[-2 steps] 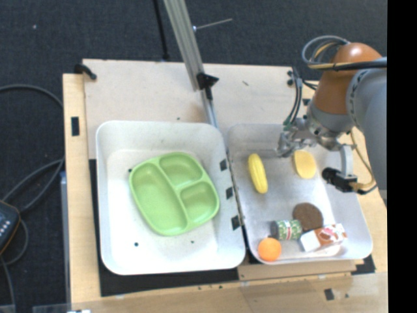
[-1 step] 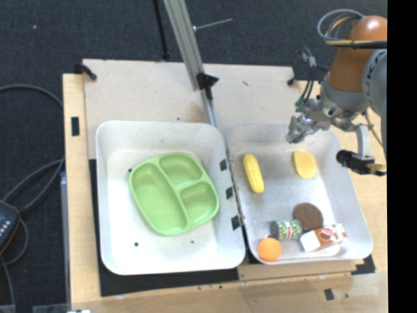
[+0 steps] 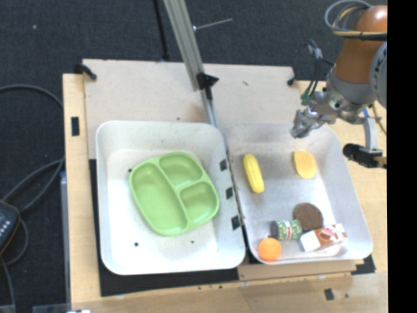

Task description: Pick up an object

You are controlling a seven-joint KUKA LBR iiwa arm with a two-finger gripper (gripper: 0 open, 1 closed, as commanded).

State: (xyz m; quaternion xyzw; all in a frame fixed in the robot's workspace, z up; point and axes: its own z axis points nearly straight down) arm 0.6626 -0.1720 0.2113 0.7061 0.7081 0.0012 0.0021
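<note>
We look down on the bench (image 3: 78, 175) and its two white bins. The arm (image 3: 355, 57) comes in from the right, its orange band up top, and the gripper (image 3: 301, 128) hangs over the far edge of the right bin (image 3: 352, 194), near the back wall. We cannot tell how the pincer stands from here; it is small and dark against the bin, and we see nothing held in it.

Below it in the right bin we have the candidates. A pale yellow rounded piece (image 3: 304, 164) lies just in front of the gripper, apart from it. To its left a yellow corn-like piece (image 3: 253, 173) lies lengthwise near the bin's left wall. Toward the near edge we spot a brown disc (image 3: 307, 215), a small green can (image 3: 287, 229) on its side just beside it, an orange ball (image 3: 270, 248) in the near-left corner, and a red-and-white carton (image 3: 323, 238) lying to the right of the ball.

In the left bin (image 3: 111, 240) we see a green divided plate (image 3: 174, 192), three compartments, sitting flat.
</note>
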